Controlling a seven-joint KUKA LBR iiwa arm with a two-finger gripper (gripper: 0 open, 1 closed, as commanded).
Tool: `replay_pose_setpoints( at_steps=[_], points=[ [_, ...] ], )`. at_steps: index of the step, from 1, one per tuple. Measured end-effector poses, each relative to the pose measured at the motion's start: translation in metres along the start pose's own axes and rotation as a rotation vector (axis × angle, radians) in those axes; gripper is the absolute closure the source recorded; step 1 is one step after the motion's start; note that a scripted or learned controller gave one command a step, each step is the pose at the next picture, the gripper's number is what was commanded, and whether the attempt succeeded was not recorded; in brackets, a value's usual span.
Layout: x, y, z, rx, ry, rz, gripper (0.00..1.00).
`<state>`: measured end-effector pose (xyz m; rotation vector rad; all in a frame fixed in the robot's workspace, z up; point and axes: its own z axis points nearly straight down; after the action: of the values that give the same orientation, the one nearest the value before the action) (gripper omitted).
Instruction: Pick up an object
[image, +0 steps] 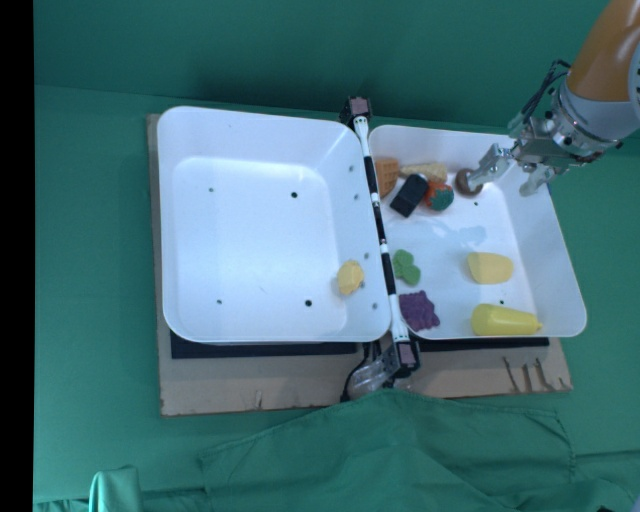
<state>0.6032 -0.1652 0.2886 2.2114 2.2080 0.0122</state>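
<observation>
Overhead slanted view of two white bins. The gripper hangs over the upper right part of the right bin, its two fingers spread apart with nothing between them. A small brown round object lies just beside the left fingertip, in the bin's upper cluster near a black block. Two yellow pieces lie well below the gripper. A yellow lump rests in the left bin.

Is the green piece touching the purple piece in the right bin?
Apart. The camera view shows a strip of white bin floor between the green piece and the purple piece below it.
</observation>
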Motion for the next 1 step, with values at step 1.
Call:
replay_pose_setpoints(
  at_steps=[1],
  points=[
    [-0.0036, -0.0125, -0.0015, 0.013, 0.004, 0.003, 0.0]
  ],
)
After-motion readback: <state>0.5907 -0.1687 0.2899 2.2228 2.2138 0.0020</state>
